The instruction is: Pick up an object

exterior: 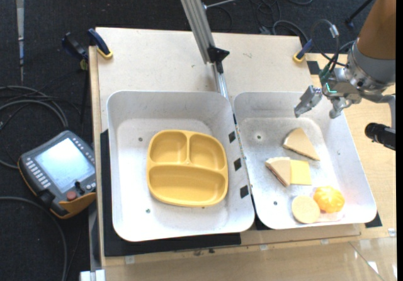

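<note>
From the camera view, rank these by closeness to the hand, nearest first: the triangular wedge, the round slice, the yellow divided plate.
Measured from the hand, above the right bin's far end:
1. Triangular wedge, just below the hand in the right bin.
2. Round slice, at the right bin's near edge.
3. Yellow divided plate, across in the left bin.

A pale wooden bench [164,62] carries two shallow white bins touching side by side: the left bin [123,166], and, directly right of it, the right bin [352,166].
</note>
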You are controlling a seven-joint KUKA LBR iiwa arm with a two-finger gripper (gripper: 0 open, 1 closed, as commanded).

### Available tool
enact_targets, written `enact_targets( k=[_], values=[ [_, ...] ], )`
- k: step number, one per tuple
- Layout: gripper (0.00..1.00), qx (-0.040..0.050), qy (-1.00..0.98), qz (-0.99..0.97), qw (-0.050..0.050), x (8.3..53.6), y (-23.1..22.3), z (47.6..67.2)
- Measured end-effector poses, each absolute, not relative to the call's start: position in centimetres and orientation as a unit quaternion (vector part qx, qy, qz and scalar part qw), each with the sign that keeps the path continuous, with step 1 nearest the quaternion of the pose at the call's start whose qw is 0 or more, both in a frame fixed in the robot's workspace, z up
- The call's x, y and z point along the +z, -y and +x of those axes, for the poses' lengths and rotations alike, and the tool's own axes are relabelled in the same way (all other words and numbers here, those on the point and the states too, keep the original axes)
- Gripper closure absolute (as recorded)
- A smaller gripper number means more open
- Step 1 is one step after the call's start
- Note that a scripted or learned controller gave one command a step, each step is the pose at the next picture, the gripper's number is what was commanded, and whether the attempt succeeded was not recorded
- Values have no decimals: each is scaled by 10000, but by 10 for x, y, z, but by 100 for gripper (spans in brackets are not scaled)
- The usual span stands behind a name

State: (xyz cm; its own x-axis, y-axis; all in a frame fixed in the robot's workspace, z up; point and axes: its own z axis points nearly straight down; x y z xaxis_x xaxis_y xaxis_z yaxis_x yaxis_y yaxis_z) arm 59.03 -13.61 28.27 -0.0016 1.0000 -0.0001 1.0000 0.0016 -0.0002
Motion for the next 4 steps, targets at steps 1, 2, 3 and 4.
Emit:
enact_targets(
  k=[1,2,3,4],
  values=[
    [0,18,7067,-7075,17,236,143,586],
    [0,14,7070,-7072,17,190,136,582],
    [0,21,7068,-7074,27,127,141,578],
    [100,-5,7070,-7072,-10,142,141,580]
  ],
)
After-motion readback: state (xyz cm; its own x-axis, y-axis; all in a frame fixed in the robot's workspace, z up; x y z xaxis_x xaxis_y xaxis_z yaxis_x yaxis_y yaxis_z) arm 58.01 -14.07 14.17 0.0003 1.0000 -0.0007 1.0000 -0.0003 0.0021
